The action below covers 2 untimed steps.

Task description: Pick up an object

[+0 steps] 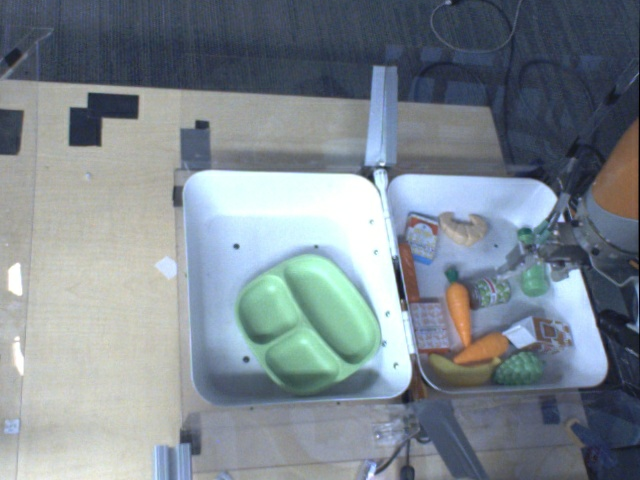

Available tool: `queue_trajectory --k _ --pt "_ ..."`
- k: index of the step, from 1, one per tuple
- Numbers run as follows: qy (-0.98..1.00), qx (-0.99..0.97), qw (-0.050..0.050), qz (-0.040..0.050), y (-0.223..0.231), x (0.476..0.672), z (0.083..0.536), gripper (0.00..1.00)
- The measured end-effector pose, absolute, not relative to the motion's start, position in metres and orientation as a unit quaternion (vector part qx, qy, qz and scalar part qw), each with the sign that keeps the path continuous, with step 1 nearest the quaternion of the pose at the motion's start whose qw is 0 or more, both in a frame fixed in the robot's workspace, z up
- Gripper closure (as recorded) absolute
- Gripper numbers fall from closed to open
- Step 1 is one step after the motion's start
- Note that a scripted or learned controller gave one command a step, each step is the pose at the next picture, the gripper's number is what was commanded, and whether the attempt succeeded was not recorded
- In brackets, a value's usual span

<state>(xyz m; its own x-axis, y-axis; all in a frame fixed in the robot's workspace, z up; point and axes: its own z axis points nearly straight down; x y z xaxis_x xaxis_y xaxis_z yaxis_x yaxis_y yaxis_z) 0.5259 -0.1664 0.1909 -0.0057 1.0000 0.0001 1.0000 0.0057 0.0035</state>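
The right bin holds several small items. At the back lie a bread roll and a small carton. In the middle are an upright carrot and a small jar on its side. Along the front lie a second carrot, a banana and a green bumpy vegetable. My gripper hangs low at the bin's right side, just above a small green object. Nothing visibly hangs from it.
The left bin holds a green divided plate. A metal divider runs between the bins at the back. A red checkered packet and a brown packet also lie in the right bin.
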Motion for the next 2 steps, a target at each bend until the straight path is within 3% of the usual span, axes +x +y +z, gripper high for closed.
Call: queue_trajectory --k 1,2 --pt "0.727 0.686 0.007 0.0046 -0.153 0.544 0.09 0.0" --pt "0.727 0.686 0.008 0.0072 -0.151 0.547 0.102 1.0"
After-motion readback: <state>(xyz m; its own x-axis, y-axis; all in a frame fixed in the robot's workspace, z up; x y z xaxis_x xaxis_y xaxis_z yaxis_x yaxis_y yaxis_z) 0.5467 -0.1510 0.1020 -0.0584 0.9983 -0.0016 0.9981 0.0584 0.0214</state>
